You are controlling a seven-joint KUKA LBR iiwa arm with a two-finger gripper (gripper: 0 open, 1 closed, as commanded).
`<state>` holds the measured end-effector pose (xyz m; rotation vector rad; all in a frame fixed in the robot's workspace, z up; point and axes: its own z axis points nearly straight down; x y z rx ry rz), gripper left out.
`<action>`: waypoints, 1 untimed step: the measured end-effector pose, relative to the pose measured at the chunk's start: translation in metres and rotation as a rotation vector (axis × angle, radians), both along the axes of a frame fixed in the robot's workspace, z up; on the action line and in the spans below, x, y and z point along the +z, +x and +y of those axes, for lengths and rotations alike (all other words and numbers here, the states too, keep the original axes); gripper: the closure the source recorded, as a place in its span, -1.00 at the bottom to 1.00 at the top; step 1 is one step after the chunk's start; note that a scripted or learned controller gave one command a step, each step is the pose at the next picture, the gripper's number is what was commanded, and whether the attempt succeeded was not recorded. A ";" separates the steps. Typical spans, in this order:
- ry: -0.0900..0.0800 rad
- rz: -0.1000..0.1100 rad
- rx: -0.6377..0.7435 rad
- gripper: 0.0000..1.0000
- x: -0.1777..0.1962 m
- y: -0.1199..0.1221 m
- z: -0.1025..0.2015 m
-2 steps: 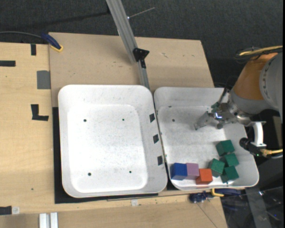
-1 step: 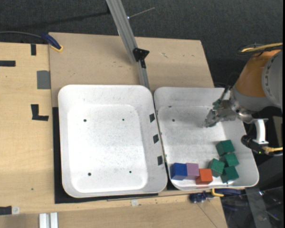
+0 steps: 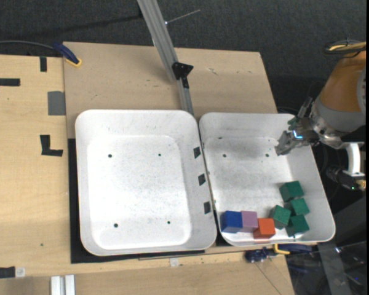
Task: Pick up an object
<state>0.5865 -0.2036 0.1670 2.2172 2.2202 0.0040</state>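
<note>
Nearest, along the front wall of the shallow white plastic right bin (image 3: 246,131), a row of small cube-shaped blocks lies packed into the corner: a blue block (image 3: 232,220), a pale purple block (image 3: 249,219) touching it, then an orange block (image 3: 265,227). Just beside these, four dark green blocks (image 3: 293,208) cluster against the right wall, some tilted, one above another toward the rim. Any of these could be the object to pick; none is lifted. Further back, the two-finger metal gripper (image 3: 287,143) hangs over the bin's right rear part, well apart from the blocks, with nothing between them but bare speckled floor. Whether its fingers stand wide or narrow cannot be told; they are small and blurred. The shallow white left bin (image 3: 135,128) sits alongside, rims touching. Both rest on a pale wooden bench (image 3: 221,78). Beyond, a slanted grey metal rail (image 3: 157,23) crosses dark carpet.
</note>
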 end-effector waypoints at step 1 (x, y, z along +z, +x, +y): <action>0.000 -0.001 0.001 1.00 0.061 -0.004 0.005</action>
